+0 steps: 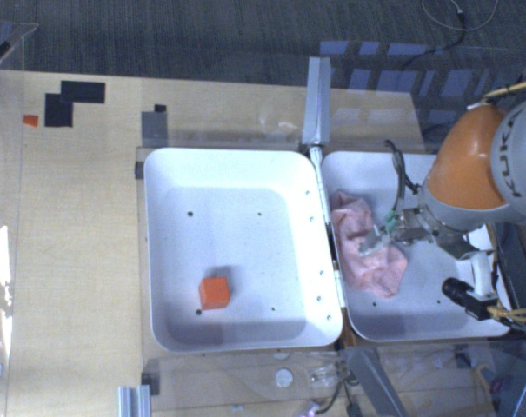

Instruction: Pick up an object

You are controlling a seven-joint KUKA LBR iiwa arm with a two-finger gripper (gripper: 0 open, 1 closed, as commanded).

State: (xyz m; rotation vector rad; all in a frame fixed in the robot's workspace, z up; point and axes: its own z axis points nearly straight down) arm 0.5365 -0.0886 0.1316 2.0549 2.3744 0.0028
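Orange-banded and grey, the arm (484,168) reached in from the right over the right bin (419,324); its claw (393,230) sat low against a crumpled pink cloth (367,250) lying in that bin's left half, close to the wall shared with the left bin (158,233); whether the claw stood apart or together I could not tell; a small orange block (215,293) rested alone in the left bin, toward its near left part; both bins sat side by side on the pale tabletop (71,276)
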